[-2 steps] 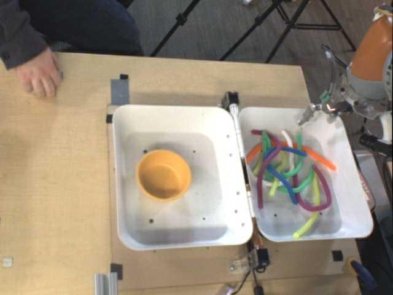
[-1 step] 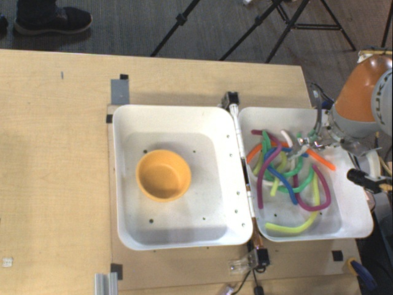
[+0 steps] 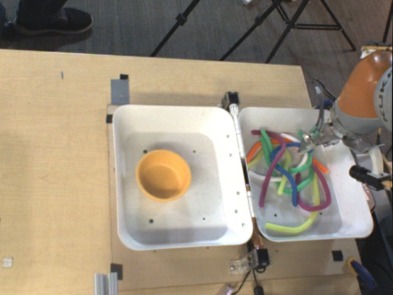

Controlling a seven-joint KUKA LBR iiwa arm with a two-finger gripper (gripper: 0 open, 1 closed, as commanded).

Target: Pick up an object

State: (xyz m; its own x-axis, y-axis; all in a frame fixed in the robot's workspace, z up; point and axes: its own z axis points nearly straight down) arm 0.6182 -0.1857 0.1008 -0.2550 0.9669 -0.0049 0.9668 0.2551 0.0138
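Orange bowl [image 3: 163, 174] (round, smooth)

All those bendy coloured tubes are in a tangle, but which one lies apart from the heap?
The yellow-green tube, at the near edge of the right bin. It lies almost clear, touched only at one end by a purple loop, while the others cross over each other.

A pale wooden bench [image 3: 55, 165] carries two white bins [image 3: 123, 177] [image 3: 356, 208] side by side.

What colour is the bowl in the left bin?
The bowl is orange-yellow, seen clearly in the camera view.
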